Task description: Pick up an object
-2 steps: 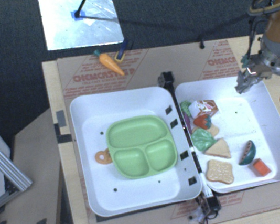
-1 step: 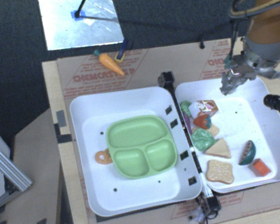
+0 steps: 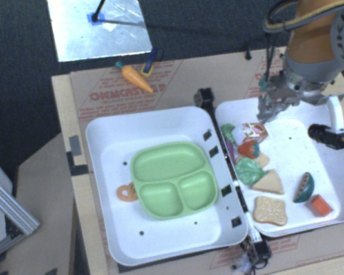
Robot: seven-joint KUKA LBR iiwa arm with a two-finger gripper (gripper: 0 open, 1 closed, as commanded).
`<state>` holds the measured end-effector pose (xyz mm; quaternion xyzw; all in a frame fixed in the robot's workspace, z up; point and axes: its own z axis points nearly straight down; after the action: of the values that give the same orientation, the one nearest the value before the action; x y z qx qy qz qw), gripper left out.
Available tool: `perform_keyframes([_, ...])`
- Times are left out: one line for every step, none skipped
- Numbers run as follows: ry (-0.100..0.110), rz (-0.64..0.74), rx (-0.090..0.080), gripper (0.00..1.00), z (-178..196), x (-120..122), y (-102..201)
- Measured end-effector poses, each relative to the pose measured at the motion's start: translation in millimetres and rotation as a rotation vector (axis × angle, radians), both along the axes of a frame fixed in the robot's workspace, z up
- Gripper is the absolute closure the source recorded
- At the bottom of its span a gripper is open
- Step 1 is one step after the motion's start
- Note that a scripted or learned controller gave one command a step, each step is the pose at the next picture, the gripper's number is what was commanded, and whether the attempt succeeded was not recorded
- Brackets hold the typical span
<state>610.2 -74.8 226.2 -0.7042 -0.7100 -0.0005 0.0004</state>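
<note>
My gripper [image 3: 270, 108] hangs over the back of the right bin [image 3: 332, 159], just right of a red-and-white packet [image 3: 252, 131]. Left of the packet, at the bin's left wall, lies a small green piece [image 3: 227, 132]. In front of the packet lie a red tomato-like piece [image 3: 248, 149], a green leaf [image 3: 248, 170], a triangular sandwich slice [image 3: 268, 183] and a piece of toast [image 3: 269, 210]. A watermelon slice [image 3: 302, 187] and an orange block [image 3: 320, 205] sit at the front right. Nothing shows held in the gripper.
The left bin [image 3: 109, 170] holds a green divided plate [image 3: 171, 179] and a small pretzel [image 3: 126, 193]. A toy carrot [image 3: 136, 79] lies on the bench behind the bins. A black-and-white part of the arm [image 3: 331, 130] juts over the right bin's right side.
</note>
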Motion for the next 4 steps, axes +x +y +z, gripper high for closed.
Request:
perform_keyframes([-0.002,-0.003,-0.002,1.00,-10,8,0])
perform_keyframes([-0.003,-0.002,-0.001,1.00,8,11,-1])
perform_keyframes([-0.003,-0.006,-0.002,1.00,8,13,-7])
perform_keyframes([-0.001,-0.003,-0.002,1.00,6,7,0])
